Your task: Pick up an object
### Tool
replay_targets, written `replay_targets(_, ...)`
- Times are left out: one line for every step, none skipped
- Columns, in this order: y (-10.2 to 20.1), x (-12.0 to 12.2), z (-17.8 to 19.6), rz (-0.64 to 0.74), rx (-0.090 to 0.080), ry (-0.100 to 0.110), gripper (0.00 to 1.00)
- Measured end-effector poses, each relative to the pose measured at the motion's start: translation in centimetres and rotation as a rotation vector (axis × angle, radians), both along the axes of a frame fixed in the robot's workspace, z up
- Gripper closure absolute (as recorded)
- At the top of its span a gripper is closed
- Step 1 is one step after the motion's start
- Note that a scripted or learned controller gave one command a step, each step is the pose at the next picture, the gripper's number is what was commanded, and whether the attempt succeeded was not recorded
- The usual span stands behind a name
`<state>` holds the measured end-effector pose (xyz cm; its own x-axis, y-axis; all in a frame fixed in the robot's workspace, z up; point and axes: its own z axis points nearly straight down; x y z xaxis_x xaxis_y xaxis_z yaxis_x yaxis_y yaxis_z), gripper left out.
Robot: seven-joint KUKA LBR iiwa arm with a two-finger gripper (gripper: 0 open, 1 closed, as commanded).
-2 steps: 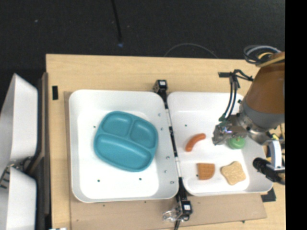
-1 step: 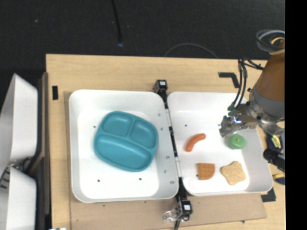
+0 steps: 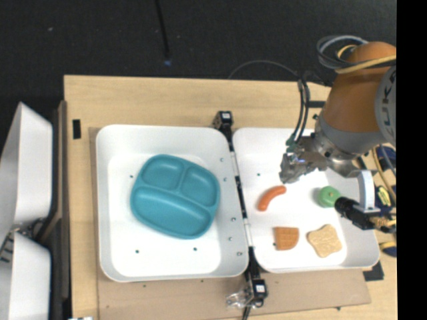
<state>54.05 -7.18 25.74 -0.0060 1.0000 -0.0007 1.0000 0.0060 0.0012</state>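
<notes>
A pale wooden desk [image 3: 80, 179] stands against a dark floor, carrying two shallow white bins side by side. Nearest me, along the front edge of the right bin [image 3: 267, 259], lie an orange-brown slab [image 3: 286, 238] and, beside it toward the front right corner, a tan toast-like piece [image 3: 325, 240]. A little further in, an orange sausage-shaped piece [image 3: 271, 197] rests near the bin's middle, with a small green round thing [image 3: 327, 196] near the right edge. The left bin [image 3: 113, 245] holds a teal divided plate [image 3: 175, 195] at its centre. Beyond the sausage, the gripper [image 3: 293, 166] hangs just behind it; whether it is open I cannot tell. I'd judge this the approach: nothing is grasped, and the next move calls for coming forward over the sausage and descending.
</notes>
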Motion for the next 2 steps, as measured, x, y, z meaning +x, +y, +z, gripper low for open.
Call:
replay_targets(4.5, 2.9, -1.4, 0.0, -0.001, -0.001, 1.0)
replay_targets(8.2, 5.3, -0.9, 0.001, 0.002, -0.002, 1.0)
